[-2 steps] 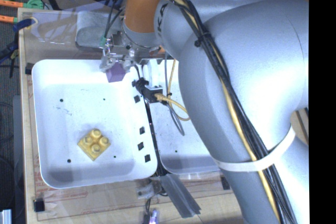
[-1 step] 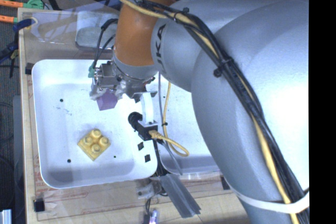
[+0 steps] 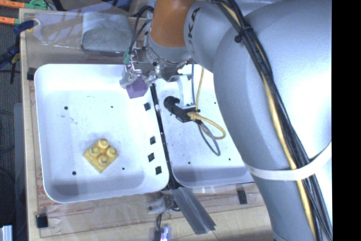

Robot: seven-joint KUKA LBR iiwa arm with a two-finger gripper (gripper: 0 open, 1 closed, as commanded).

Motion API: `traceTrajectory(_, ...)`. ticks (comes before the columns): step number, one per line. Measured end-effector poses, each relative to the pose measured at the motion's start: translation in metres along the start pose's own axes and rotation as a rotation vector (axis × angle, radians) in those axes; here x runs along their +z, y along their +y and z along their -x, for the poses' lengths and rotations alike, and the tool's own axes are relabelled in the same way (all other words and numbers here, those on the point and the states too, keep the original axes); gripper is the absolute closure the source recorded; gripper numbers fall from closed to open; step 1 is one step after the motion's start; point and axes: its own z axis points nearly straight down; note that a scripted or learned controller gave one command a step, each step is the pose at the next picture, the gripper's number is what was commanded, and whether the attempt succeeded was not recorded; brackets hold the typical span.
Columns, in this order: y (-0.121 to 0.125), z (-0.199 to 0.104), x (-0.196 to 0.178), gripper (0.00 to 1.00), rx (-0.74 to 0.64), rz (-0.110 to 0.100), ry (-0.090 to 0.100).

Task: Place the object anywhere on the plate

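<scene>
We saw the tool (image 3: 135, 79) at the left bin's (image 3: 51, 87) upper right corner, clamped on a small purple object (image 3: 135, 89). A yellow block (image 3: 101, 154) lay well apart, lower in that bin.

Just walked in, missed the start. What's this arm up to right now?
The arm reaches in from the right, with its end effector over the far right corner of the left bin. A small purple block sits right at its tip; whether it is actually gripped I can't tell. A yellow plate with studs lies near the front of the same bin, away from the end effector.
</scene>
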Motion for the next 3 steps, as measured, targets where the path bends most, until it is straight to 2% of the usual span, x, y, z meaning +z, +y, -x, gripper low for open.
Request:
traceTrajectory(1, -0.048, -0.012, -0.028, 1.0, 0.323, -0.002, 0.001)
traceTrajectory(2, -0.057, 0.095, 0.0, 1.0, 0.344, -0.002, 0.001)
traceTrajectory(3, -0.031, 0.046, -0.005, 1.0, 0.35, 0.001, 0.002)
